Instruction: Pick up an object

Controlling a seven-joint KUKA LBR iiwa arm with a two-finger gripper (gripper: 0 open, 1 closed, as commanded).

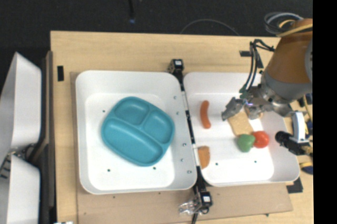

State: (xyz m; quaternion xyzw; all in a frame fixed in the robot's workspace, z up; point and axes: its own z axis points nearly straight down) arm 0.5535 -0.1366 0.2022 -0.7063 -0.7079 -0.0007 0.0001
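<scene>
Right now the end effector [238, 109] hovers low in the right bin [221, 178], just above the far edge of a tan cracker [240, 124]; whether it is wide or narrow, I cannot tell. Near the cracker lie a green piece [245, 142] touching a red tomato [261, 139]. Left sits an orange sausage [205, 114], a bread piece [203, 156] nearer. A blue divided plate [138, 130] fills the left bin [87, 175] on the counter [63, 49]

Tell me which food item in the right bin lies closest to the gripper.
The tan cracker, right beside the gripper. The green piece, red piece, sausage and bread piece lie farther off.
</scene>
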